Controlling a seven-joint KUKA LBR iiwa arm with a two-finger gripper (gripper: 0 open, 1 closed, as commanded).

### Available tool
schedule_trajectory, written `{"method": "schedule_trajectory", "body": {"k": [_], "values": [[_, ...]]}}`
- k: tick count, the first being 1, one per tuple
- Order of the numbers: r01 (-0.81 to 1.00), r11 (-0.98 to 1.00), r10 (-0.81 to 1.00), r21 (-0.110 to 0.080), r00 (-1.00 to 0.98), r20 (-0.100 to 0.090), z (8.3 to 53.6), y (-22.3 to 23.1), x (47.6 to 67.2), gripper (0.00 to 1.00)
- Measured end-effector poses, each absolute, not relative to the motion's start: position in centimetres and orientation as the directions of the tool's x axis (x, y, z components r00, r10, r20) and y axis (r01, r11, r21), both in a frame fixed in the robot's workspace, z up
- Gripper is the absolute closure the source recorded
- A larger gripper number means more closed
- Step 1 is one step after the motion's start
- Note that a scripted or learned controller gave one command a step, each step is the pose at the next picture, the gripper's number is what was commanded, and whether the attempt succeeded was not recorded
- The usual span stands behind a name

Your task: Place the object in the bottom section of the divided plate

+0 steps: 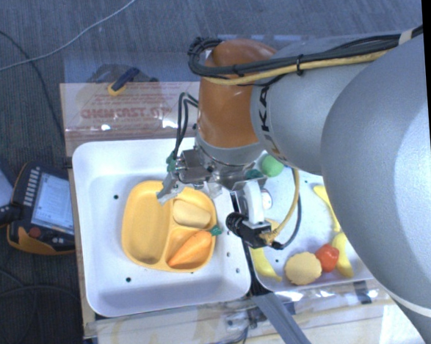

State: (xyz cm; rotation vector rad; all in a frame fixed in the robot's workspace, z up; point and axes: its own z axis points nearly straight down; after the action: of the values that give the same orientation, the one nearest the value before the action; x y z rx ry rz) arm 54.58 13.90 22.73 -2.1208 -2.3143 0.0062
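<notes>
Camera view: my gripper [174, 187] hangs over the yellow divided plastic plate [144, 231] in the left white bin [106, 285]; finger spread indiscernible. Orange carrot-shaped piece [191, 250] lies in plate's bottom section.

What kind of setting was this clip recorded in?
Most likely a robotics lab bench, not a kitchen: the grey arm reaches over two white bins, a teach pendant lies on the carpet, and the food on the yellow divided plate looks like toys.
</notes>
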Motion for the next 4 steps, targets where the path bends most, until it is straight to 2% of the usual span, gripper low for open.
{"method": "schedule_trajectory", "body": {"k": [1, 2, 3, 4], "values": [[0.973, 0.231, 0.973, -0.004, -0.231, -0.002, 22.9, 17.5, 52.3, 0.00], [0.972, 0.233, 0.972, -0.005, -0.233, -0.001, 23.6, 17.8, 55.7, 0.00], [0.991, 0.132, 0.991, -0.006, -0.132, -0.001, 22.6, 19.0, 54.2, 0.00], [0.990, 0.142, 0.990, -0.002, -0.142, -0.004, 31.6, 15.2, 52.8, 0.00]]}}
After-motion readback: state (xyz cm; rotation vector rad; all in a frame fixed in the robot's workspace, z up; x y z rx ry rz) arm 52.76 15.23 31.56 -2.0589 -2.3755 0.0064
